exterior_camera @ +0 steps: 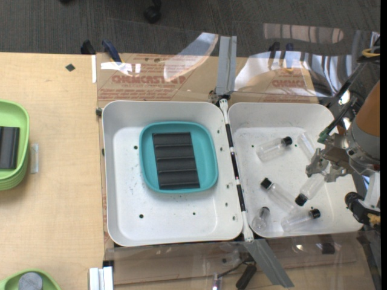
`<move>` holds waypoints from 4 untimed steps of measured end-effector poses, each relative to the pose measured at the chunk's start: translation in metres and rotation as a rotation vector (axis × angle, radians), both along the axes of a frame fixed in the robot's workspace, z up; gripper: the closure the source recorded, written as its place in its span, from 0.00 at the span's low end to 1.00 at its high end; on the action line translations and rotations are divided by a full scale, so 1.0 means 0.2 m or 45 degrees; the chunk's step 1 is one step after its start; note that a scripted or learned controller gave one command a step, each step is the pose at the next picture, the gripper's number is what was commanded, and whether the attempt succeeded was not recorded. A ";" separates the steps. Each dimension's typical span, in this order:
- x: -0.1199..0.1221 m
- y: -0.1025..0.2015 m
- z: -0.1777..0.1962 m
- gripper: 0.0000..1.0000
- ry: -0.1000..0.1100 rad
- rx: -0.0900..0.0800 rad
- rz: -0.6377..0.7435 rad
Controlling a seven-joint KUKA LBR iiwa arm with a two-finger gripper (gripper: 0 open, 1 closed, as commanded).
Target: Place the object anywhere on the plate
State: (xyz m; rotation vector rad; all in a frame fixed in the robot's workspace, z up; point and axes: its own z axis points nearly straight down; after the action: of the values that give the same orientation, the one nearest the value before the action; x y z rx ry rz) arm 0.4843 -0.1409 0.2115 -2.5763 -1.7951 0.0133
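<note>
Plate (208, 162) in left bin (121, 186)

The two bins (121, 222) look like smooth, slightly glossy white plastic, and the teal plate (208, 162) in the left one looks like smooth plastic with a dark ribbed matt insert (175, 160). The vials (273, 148) in the right bin are clear glossy plastic or glass with black caps. The counter (48, 222) is pale matt wood, and the claw (323, 165) looks like dull grey metal.
</note>
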 end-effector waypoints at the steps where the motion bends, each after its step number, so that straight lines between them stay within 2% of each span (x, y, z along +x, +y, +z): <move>1: 0.00 0.00 0.04 1.00 0.003 -0.002 0.003; 2: 0.04 0.03 0.07 1.00 -0.004 0.004 0.220; 3: 0.15 -0.05 -0.14 1.00 -0.003 0.007 0.381; 4: 0.15 -0.06 -0.10 1.00 0.000 0.007 0.381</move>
State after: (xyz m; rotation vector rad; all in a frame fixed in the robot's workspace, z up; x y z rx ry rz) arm 0.5149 -0.1521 0.1917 -2.2778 -2.1572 0.0089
